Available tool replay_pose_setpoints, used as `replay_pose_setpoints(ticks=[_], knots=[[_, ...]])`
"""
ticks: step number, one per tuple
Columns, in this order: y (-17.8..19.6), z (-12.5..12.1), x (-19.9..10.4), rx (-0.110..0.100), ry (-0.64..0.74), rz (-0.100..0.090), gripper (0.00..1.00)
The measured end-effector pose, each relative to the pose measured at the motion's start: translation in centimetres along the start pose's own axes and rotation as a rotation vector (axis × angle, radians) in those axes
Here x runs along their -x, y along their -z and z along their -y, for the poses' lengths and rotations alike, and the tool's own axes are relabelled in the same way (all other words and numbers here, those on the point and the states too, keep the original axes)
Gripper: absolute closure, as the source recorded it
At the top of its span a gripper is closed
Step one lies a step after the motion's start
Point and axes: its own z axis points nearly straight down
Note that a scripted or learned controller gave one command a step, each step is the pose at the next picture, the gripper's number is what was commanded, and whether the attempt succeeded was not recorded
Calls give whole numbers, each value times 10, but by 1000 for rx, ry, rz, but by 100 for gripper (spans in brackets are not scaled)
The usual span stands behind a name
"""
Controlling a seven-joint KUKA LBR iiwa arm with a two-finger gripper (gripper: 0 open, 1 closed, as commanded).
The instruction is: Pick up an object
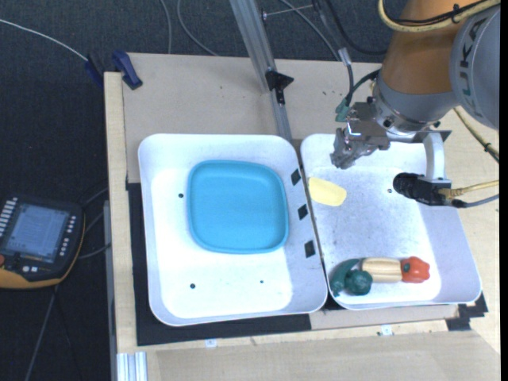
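Note:
My gripper (347, 155) hangs over the far left part of the right bin (444, 236), pointing down. A pale yellow piece (327, 191) lies on the bin floor just below and left of it, apart from it. Along the bin's near edge lie a dark green round object (352, 280), a tan stick-shaped object (382, 270) and a red object (414, 269), close together in a row. Nothing shows between the gripper's tips.
The left bin (159, 213) holds a light blue square plate (237, 205). A slanted metal pole (255, 38) rises behind the bins. A black cable fitting (419, 187) hangs from the arm over the right bin. A handheld pendant (36, 239) lies off the bench, left.

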Motion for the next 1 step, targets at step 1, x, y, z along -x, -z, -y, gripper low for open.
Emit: replay_pose_setpoints(ticks=[1], knots=[[-20,12,-49,-1,-1,0,100]])
